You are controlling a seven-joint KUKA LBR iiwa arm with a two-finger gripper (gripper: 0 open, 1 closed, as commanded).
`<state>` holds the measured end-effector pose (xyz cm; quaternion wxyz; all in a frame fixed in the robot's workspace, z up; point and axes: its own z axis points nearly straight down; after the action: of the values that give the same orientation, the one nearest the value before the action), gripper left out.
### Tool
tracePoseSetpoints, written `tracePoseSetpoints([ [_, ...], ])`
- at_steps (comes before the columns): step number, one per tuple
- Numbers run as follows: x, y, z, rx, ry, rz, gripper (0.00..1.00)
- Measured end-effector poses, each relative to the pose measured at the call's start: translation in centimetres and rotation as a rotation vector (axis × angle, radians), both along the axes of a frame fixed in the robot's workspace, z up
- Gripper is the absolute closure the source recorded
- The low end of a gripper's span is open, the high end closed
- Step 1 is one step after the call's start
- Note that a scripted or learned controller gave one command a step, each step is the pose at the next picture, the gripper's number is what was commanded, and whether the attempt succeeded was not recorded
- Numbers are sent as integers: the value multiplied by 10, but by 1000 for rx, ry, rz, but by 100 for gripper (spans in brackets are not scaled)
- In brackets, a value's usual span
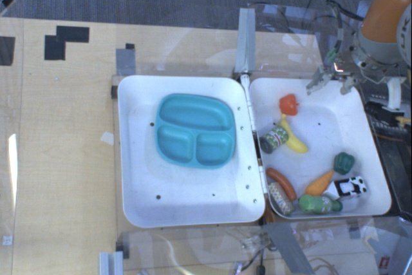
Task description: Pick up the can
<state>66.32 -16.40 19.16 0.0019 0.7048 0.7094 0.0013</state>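
can [274, 138]: on its side by right bin's [360, 114] left wall, touching banana [294, 139] | likely light, rigid, smooth, may roll; grasp across mid-body | gripper [333, 82]: fingers spread, empty, over bin's far edge

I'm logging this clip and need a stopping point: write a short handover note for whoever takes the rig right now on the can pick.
Gripper: above the back edge of the right bin, holding nothing; whether it is open or shut can't be read from this view.
Can: lying on its side in the right bin, near the divider, touching the banana. A red pepper sits just behind them.
Left bin: holds a blue divided tray.
Done: nothing yet; the can is ungrasped.
Left: move over the can, descend, grip it clear of the banana, lift.
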Motion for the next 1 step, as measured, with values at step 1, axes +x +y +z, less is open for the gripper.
tracePoseSetpoints([
  [1, 7, -29, 35, -1, -4, -31, 0],
])
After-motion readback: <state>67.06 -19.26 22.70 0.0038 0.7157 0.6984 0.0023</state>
